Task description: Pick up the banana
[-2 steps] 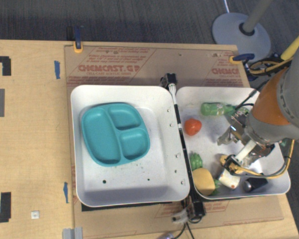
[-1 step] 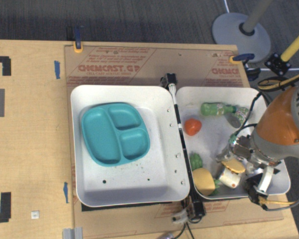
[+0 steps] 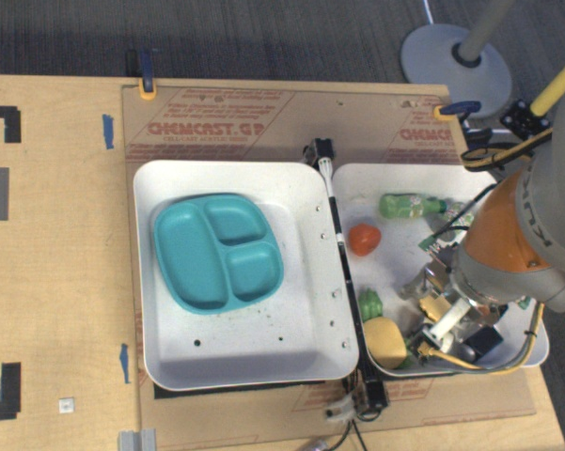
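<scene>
The banana [image 3: 385, 342] appears as a yellow, rounded lump near the front left corner of the right bin [image 3: 395, 178]. My gripper [image 3: 440, 323] is low in that same bin, just right of the banana and very close to it, under the grey arm with its orange band [image 3: 504, 235]. The wrist, cables and dark parts around the gripper hide how it meets the banana. Small yellow bits show among the gripper parts, and I cannot say what they are.
The right bin also holds a green bottle-like item [image 3: 410, 205] at the back, a red-orange ball [image 3: 363, 240] and a small green piece [image 3: 370, 303] beside the divider. In the left bin [image 3: 306, 346] lies a teal compartment plate [image 3: 218, 251].
</scene>
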Tool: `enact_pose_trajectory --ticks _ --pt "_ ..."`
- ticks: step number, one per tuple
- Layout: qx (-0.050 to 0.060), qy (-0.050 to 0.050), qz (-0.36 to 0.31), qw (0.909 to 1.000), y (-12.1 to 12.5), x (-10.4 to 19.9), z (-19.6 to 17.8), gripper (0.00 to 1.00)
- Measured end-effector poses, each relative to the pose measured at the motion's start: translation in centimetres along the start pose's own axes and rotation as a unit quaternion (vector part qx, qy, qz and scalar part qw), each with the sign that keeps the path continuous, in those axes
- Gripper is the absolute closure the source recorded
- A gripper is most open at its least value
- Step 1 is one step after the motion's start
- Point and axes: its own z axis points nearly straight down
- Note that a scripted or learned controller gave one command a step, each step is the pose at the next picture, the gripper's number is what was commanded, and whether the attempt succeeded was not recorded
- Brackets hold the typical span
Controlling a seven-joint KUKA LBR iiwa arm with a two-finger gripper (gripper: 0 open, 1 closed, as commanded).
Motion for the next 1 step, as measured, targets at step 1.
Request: enact_pose_trajectory --ticks 1 --pt "0.001 0.0 0.0 1.0 -0.04 -0.02 -0.91 1.0"
